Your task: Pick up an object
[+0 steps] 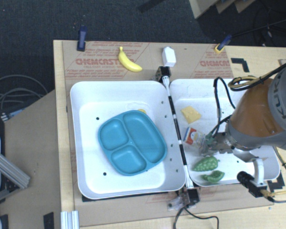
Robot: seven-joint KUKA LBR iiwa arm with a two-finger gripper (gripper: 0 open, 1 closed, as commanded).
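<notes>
The right bin [257,173] holds several small items. A yellow wedge [190,113] lies toward its back, and a red and white carton [191,136] sits near its left wall. Toward the front are a bumpy green cluster [206,164] and a smooth green piece [213,176]. My gripper [208,145] hangs low in this bin, just right of the carton and just above the green cluster. The grey wrist and orange band [257,111] hide the bin floor behind it. Nothing is visibly lifted.
The left bin [86,128] carries a blue divided plate [131,142]. On the bench behind the bins lie a yellow banana [128,61] and a white block [168,56]. A black cable [219,104] loops over the right bin beside the arm.
</notes>
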